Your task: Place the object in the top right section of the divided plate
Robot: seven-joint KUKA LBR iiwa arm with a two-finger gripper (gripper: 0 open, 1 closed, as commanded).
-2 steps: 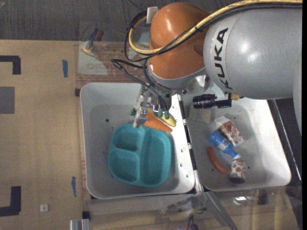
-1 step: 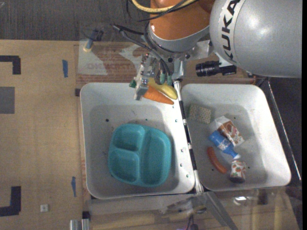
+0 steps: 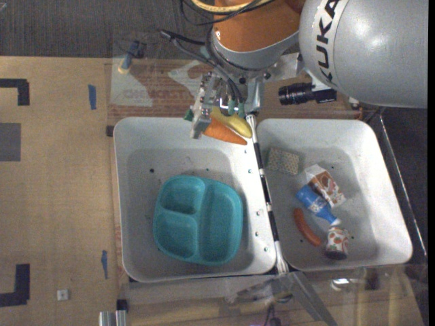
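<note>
Hand: my hand [image 3: 216,117] grasping orange carrot-shaped toy [image 3: 224,132], above left bin's far rim.
Remaining: teal divided plastic plate [image 3: 198,219] unfilled; placement pending.

Right bin [image 3: 380,182] holds cracker [image 3: 283,161], carton [image 3: 321,194], sausage [image 3: 307,227], can [image 3: 336,243].
</note>
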